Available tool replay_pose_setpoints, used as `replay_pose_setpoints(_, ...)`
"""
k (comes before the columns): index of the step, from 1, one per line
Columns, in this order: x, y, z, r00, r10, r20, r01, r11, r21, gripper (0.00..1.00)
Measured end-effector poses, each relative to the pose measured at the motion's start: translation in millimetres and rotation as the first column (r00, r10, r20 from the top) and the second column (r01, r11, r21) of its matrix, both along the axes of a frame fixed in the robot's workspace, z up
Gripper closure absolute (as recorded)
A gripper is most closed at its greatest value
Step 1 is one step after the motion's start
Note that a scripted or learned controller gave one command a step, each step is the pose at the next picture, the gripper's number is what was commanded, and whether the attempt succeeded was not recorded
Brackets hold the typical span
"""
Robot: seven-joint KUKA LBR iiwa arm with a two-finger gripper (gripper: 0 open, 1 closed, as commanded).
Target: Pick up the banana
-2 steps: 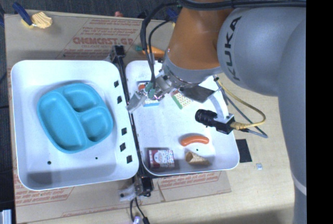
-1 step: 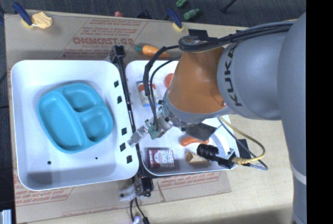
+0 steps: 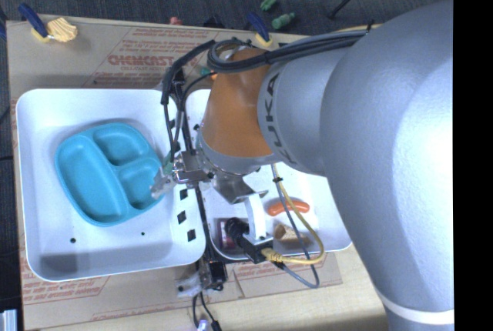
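- Jaws hang under the wrist of the arm [image 3: 370,129], low over the left part of the right bin [image 3: 337,235]. The wrist body and its fittings blur together there, so I cannot tell whether they are spread or pressed together.
- Just to the right of the jaws lies a small orange item [image 3: 289,207]. A brown piece [image 3: 281,231] sits a little below it. Both are too small to name.
- Where the banana lies I cannot tell, because the arm covers most of the right bin's floor.
- A yellow cable [image 3: 296,260] loops over the near rim of the right bin, below the jaws.
- Black cables [image 3: 173,110] run along the wall between the bins, close to the left of the jaws.
- The orange band [image 3: 239,110] rises just behind the jaws and hides the back of the right bin.
- Left of the jaws, past the wall, is the left bin [image 3: 46,198]. A blue divided plate [image 3: 108,172] sits in it, its right edge near the wall and bare white floor in front of it.
- The tabletop [image 3: 115,56] shows as a strip of printed brown board behind the bins.
- Farthest off, at the back left corner, is a yellow and blue object [image 3: 55,29], cut by glare and unclear.
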State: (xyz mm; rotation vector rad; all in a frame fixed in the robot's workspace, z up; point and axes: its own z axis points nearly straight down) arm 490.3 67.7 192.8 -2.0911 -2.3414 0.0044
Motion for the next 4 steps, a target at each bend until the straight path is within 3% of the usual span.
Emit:
replay_pose_setpoints(1, 37.6, -116.5, 112.6, 1.000, 0.014, 0.004, -0.014, 1.000, -0.001, 0.00)
replay_pose_setpoints(2, 3.6, -97.1, 80.3, 0.985, -0.173, -0.002, 0.173, 0.985, 0.001, 0.00)
replay_pose_setpoints(3, 86.9, -114.0, 42.7, 0.980, -0.199, -0.001, 0.199, 0.980, -0.001, 0.00)
replay_pose_setpoints(4, -5.5, -87.0, -2.0, 1.000, 0.007, -0.002, -0.007, 1.000, 0.001, 0.00)
